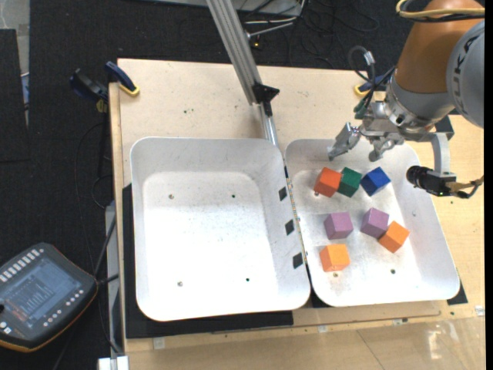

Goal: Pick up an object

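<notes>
The grey KUKA arm with its orange band [431, 29] reached in from the right of the bench and hung its two-finger gripper [358, 146] over the far end of the right-hand shallow white bin [431, 272], its fingers spread apart and holding nothing. The open stance suited an approach, judging by the task, since no object sat between the fingers.

All seven small blocks lay in that right-hand bin, the candidates for a pick. Nearest the gripper, a row of three ran side by side: an orange cube [328, 182], a dark green cube [350, 182] touching it, and a blue cube [376, 180] just beside the green one. The gripper stood above and slightly behind this row, most nearly over the green and orange pair. Their closeness looked likely to make a clean grasp awkward, as a finger coming down between them had little room.

Further forward, two purple cubes [338, 225] [374, 222] sat near each other, a second orange cube [394, 237] touched the right-hand purple one, and a third orange cube [334, 257] lay alone toward the near rim, the easiest to reach around.

The left-hand shallow white bin [154, 206] held only dark specks, probably the drop-off side. A slanted aluminium post [235, 41] rose from the bench between the bins, and a teach pendant [38, 291] rested at lower left.
</notes>
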